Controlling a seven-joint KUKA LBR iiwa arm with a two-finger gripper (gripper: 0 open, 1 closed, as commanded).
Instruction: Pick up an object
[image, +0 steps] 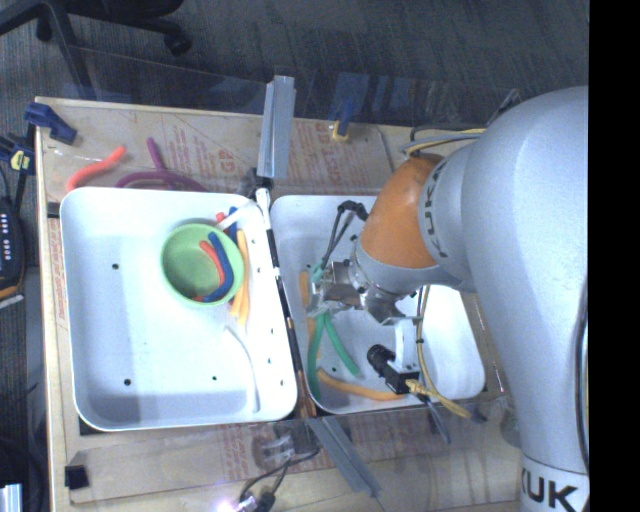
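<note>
The grey arm with the orange band reaches down into the right white bin (455, 375). Its gripper (322, 290) sits low near that bin's left wall, and I cannot tell how the jaws stand. Just below it a thin green tube (318, 345) runs up and down. A long orange tube (360, 390) lies sideways along the bottom. In the left white bin (120, 340) sits a round green bowl (190, 265).

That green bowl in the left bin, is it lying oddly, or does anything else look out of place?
The green bowl lies tipped on its side, opening toward the camera, with red and orange pieces inside. Outside the left bin, an orange tool and purple loop lie on the bench.
</note>
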